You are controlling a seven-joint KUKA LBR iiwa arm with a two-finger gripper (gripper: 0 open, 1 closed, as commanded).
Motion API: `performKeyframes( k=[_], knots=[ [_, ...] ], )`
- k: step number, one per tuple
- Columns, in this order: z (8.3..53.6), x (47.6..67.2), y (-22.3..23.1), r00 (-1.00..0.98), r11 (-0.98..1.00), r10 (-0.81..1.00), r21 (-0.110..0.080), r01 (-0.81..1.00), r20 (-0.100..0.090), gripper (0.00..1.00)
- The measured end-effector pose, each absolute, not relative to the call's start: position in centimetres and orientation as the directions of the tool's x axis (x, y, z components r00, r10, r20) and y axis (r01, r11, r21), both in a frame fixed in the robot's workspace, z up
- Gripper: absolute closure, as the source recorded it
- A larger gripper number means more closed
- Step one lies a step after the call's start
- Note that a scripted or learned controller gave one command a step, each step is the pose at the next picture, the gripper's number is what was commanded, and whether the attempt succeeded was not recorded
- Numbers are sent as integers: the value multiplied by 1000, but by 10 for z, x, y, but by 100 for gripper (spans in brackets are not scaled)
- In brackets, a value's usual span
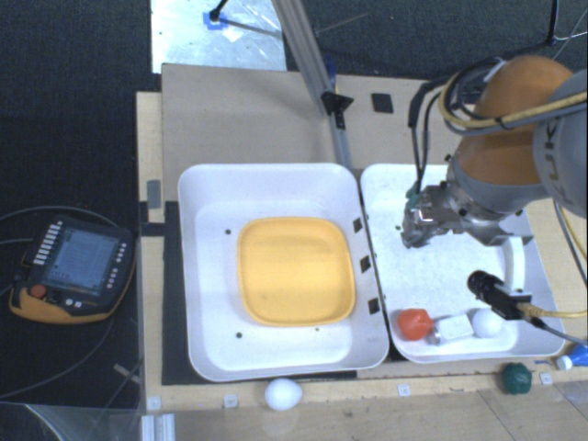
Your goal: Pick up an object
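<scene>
The grey arm (514,154) is cut off by the right edge and hides part of the right bin (386,274). The hand (418,228) is too blurred to read.

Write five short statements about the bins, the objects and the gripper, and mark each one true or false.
1. A square yellow plate lies in the left white bin. True.
2. A small red object lies in the left bin. False: it lies in the right white bin, near its front edge.
3. The gripper hangs over the right bin. True.
4. A white egg-shaped ball rests on the yellow plate. False: it lies outside the bins, by the left bin's front edge.
5. A dark green ball lies outside the right bin's front corner. True.
</scene>
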State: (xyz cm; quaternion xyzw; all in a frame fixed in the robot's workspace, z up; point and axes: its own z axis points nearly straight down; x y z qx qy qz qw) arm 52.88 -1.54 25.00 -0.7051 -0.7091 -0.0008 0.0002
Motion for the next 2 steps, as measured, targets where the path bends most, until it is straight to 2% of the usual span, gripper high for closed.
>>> performKeyframes(
  k=[1,2],
  knots=[
    [238,526,43,-4,4,1000,0,1000,1,100],
    [242,534,95,-4,4,1000,0,1000,1,100]
  ],
)
